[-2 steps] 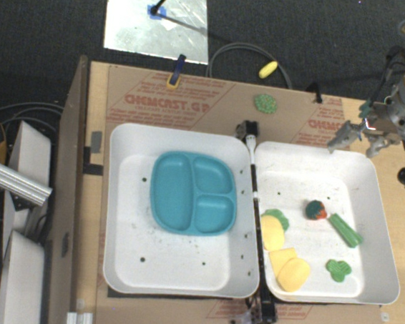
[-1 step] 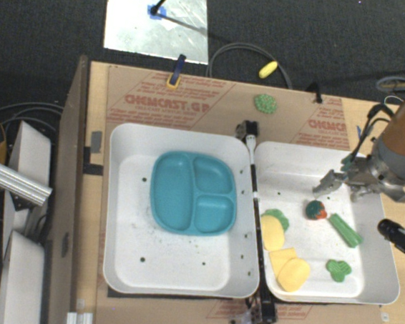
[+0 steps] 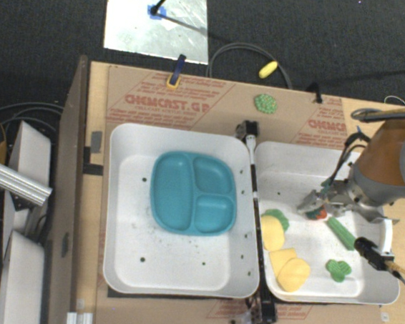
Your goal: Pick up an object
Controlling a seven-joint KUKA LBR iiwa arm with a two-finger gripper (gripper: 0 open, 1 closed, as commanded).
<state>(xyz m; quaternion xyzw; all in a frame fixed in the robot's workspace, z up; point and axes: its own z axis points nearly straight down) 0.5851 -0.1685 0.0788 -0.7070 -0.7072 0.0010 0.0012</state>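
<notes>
Two shallow white plastic bins sit side by side on a cardboard-covered counter (image 3: 195, 99). The left bin (image 3: 124, 185) holds a smooth teal divided plate (image 3: 193, 193). In the right bin (image 3: 288, 167), the metal tool (image 3: 318, 206) is down over a small red object (image 3: 320, 215) – whether its fingers are apart or together cannot be told. Nearby lie rounded yellow pieces (image 3: 287, 264), a green stick (image 3: 341, 232) and a bumpy green lump (image 3: 337, 268)
</notes>
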